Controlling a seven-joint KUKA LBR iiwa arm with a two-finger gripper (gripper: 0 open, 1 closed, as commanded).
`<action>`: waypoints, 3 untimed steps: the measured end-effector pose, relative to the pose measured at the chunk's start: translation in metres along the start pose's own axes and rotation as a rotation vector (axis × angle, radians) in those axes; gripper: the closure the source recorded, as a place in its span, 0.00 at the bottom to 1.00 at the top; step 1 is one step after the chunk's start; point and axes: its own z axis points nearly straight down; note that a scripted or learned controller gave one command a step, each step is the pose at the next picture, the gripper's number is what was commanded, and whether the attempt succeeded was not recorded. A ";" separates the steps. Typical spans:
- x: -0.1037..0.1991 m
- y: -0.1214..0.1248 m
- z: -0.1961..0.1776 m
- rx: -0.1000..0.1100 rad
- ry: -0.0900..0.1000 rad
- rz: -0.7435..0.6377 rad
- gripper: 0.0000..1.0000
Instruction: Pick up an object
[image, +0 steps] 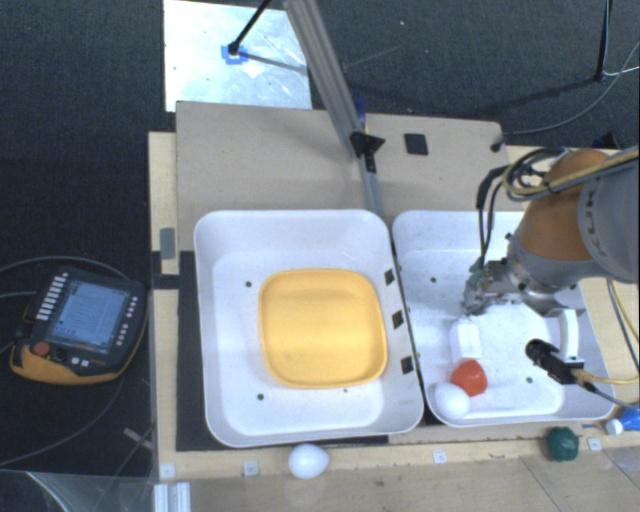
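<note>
While control pendant (78, 330) sits on dark floor far left, yellow plate (323, 327) lies in left bin (225, 255). White egg (308, 461) rests on bench below it. Right bin (425, 240): white block (465, 339), red object (469, 377), white ball (452, 402) clustered near front. Gripper (482, 296) hovers just above block, grip state unclear.

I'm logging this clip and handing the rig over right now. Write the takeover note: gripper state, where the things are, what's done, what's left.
Gripper: low in the right bin, just above the white block; nothing seen held.
Right bin, near corner: white block, red object just below it, white ball against the red object.
Left bin: yellow square plate.
On the bench in front of the bins: white egg and dark green ball.
Done: arm is over the right bin.
Left: grasp and lift an object; none is lifted yet.
</note>
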 end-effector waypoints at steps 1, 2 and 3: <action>-0.009 0.005 -0.056 -0.004 -0.001 0.000 1.00; -0.004 0.001 -0.101 -0.003 0.000 -0.001 1.00; 0.004 0.007 -0.150 -0.003 0.000 -0.002 1.00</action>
